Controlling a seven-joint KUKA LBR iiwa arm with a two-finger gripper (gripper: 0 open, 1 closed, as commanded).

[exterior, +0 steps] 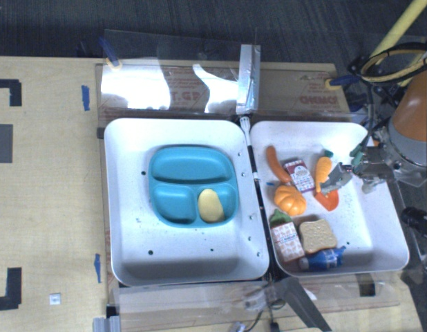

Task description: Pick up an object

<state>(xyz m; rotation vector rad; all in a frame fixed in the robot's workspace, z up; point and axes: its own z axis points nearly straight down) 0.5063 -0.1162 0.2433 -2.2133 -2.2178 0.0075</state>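
My gripper is down in the right bin, its tip right beside the carrot and just above the red piece, and from up here I can't tell whether anything is actually caught there, so I judge the pick not yet done. Plenty of candidates sit close: the sausage, a small red-labelled carton beside it, the little orange pumpkin, the slice of bread, another carton and a blue bottle along the near wall. It's crowded ground, things touching one another, little room to come in cleanly. The left bin holds the blue divided tray with a yellow lemon-like piece in its lower right compartment. Both bins rest on the pale wooden bench, with clear sheeting behind them.
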